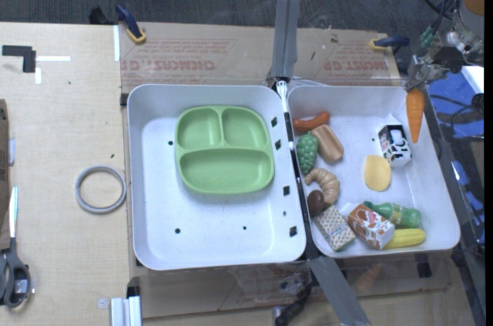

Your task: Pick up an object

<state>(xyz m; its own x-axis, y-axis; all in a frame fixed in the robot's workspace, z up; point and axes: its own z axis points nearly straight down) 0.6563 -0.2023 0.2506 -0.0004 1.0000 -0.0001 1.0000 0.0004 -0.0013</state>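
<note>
Plainly pinched by its thick top end between closed jaws, at the far right corner of the right bin [435, 178]: a toy carrot [414, 115], orange, long axis running straight down from the jaws, tip pointing toward the near side. Hanging just inside the bin's right wall, beside the black-and-white toy milk carton [394, 144], apart from the other toy food. Nothing to reach for sideways, then: directly below the grip and in line with it. Probably calls for a straight lift, with some risk of swinging or slipping on so small a hold.
</note>
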